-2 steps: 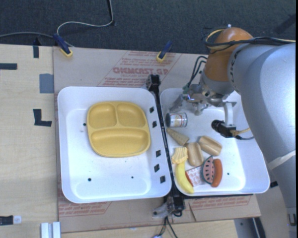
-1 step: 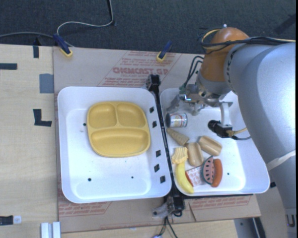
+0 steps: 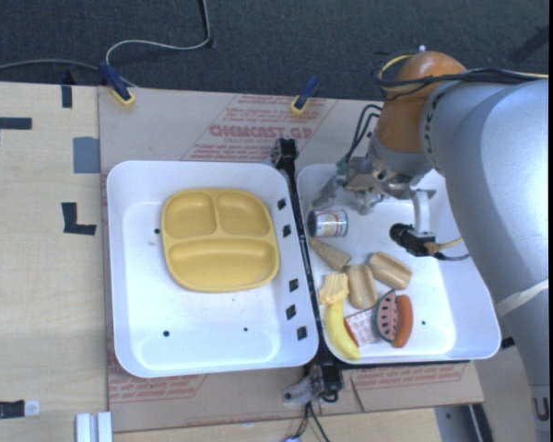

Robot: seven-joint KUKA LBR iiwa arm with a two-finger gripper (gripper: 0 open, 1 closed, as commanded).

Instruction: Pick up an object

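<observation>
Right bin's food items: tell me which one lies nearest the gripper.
The small metal can, lying on its side at the top of the pile in the right bin. It sits just below the gripper; the bread-like pieces, banana and watermelon slice lie lower.

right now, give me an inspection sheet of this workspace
surface: cardboard sheet on the bench, bearing the left bin and right bin.
job's things: in the right bin, a small can on its side, bread-like pieces, a banana, a watermelon slice.
clutter: yellow divided plate in the left bin.
grippers: gripper low over the right bin's far end, just above the can.
cables: black cable beyond the bench; wire near the wrist.
surroundings: dark carpet; two clamps on the cardboard.
</observation>
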